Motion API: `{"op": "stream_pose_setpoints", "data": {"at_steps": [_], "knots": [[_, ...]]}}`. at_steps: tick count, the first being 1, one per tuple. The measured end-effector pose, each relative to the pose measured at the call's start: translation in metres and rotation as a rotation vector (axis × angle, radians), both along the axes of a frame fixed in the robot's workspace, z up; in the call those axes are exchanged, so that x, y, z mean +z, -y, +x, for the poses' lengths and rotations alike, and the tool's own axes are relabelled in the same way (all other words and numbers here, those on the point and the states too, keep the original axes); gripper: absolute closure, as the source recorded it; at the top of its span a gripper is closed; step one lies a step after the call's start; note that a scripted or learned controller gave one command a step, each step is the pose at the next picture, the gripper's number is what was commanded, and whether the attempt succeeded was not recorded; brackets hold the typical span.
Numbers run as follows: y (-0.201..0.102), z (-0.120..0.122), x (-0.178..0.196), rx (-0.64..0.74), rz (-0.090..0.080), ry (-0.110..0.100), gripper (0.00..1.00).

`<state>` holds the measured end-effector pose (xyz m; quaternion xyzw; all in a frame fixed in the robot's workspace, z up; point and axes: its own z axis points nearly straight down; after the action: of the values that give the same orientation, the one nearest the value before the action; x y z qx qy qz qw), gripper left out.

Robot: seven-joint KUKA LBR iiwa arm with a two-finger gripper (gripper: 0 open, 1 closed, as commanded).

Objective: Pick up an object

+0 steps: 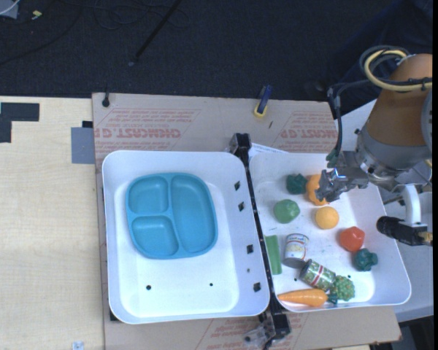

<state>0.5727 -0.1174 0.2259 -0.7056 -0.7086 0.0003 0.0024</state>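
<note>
Arm enters from the right, orange band above the wrist, tool positioned over the upper part of the right bin. Tool tips sit at an orange item, partly hidden by the tool body; cannot tell whether the tool is wide, narrow or clamped on anything, since the tip area is small and blurred. Just left of that orange item, touching or nearly so, is a dark green piece. Below and left of the tool lies a round green object, apart from the tool. Directly below the tool, near but not touching, is a yellow-orange ball. Further down and right: a red object, then a small dark green piece near the bin's right wall. Lower centre of the bin: a small can upright or slightly tilted, a long green strip along the bin's left wall, a bottle lying on its side, a leafy green piece just beside it, and a carrot lying along the bottom edge. Left bin holds a blue divided plate with three compartments, well apart from the tool. Both bins rest on cardboard on the table.
</note>
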Motion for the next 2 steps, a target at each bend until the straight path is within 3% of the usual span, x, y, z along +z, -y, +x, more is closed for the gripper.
{"op": "stream_pose_setpoints", "data": {"at_steps": [2], "knots": [[-0.098, -0.038, -0.005, -0.001, -0.001, -0.003, 1.0]]}}
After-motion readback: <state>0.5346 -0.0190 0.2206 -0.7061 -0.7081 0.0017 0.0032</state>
